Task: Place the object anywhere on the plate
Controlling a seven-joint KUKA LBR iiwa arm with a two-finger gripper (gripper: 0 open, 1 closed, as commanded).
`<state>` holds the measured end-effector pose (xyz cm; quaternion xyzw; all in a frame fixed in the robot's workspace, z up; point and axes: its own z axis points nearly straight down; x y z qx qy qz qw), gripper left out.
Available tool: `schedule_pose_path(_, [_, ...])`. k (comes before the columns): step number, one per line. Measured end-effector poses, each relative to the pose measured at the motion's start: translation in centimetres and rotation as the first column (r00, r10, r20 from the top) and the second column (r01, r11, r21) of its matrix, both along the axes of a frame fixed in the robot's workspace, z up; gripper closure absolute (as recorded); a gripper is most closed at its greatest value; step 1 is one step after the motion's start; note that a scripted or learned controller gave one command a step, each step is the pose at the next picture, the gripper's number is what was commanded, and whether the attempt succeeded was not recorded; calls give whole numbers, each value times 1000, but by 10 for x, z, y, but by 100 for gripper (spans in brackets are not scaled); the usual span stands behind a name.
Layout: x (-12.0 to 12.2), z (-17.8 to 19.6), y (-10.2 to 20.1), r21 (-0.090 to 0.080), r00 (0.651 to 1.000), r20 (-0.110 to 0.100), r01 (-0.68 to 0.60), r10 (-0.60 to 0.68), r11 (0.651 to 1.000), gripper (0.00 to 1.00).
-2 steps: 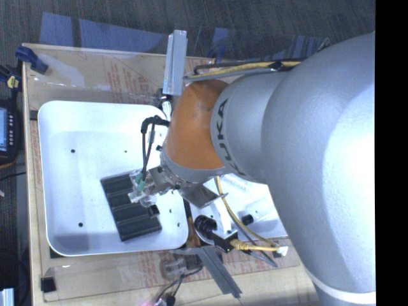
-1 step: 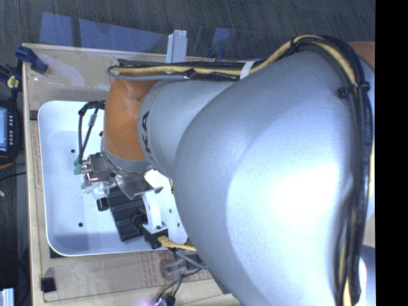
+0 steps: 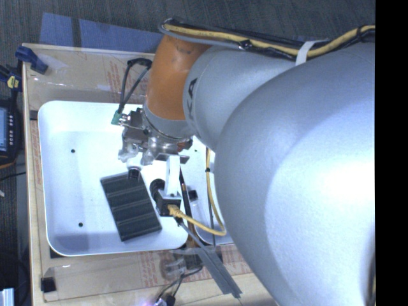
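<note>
Gripper (image 3: 135,153) sits at the middle left of the frame, over the left white bin (image 3: 57,171): a cluster of bright metal parts and black cabling under the wrist. Whether it is released or clenched cannot be told from this angle, since the wrist hardware covers it.

Just below the gripper, a dark ribbed rectangular object (image 3: 131,207) lies flat on the bin floor, toward the lower centre of that bin. Its top surface carries parallel ridges across its width, and its long axis is tilted, running from upper left to lower right. Its upper end appears close to the gripper; contact cannot be confirmed.

The bin is smooth, glossy plastic with rounded corners and a raised rim; small dark dots mark its floor. The arm (image 3: 287,158), a broad matte grey casing with an orange band (image 3: 169,75), fills the right half of the frame. A yellow cable (image 3: 197,227) loops beneath the wrist.
</note>
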<state>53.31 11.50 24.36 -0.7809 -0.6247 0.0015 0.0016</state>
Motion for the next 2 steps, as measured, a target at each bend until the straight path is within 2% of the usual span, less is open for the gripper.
schedule_pose_path(1, [-58, -54, -26, -1, 983, -3, 184, -184, 983, 100])
schedule_pose_path(2, [-58, -46, 68, 0, 985, 0, -174, 174, 985, 100])
